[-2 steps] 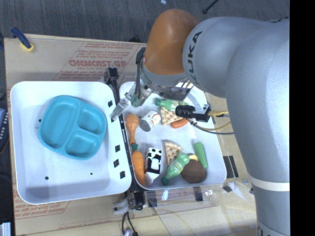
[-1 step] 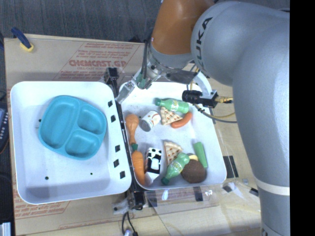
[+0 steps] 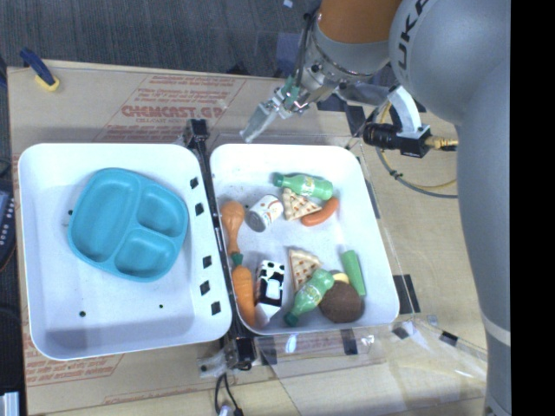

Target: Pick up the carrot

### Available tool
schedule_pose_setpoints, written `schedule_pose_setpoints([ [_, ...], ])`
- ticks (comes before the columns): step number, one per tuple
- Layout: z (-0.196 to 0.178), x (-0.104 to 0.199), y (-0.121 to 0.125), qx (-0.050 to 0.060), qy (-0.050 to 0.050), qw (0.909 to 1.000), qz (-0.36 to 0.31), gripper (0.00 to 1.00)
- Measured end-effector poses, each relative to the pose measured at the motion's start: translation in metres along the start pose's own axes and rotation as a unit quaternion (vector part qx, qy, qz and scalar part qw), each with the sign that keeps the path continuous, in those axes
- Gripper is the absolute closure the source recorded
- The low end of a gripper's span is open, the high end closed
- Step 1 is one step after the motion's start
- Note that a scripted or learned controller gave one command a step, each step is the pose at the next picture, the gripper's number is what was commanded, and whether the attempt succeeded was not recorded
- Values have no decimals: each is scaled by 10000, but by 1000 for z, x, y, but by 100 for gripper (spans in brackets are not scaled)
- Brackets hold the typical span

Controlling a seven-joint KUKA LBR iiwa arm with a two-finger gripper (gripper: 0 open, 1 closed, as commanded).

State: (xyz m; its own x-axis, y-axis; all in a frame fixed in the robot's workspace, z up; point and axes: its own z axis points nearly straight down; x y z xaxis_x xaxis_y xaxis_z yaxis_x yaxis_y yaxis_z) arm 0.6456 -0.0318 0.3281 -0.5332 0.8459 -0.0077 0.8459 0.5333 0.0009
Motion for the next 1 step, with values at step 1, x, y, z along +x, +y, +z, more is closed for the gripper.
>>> schedule_pose_setpoints([
  [1,-45,-35,-8,7,18,9961,-879,0],
])
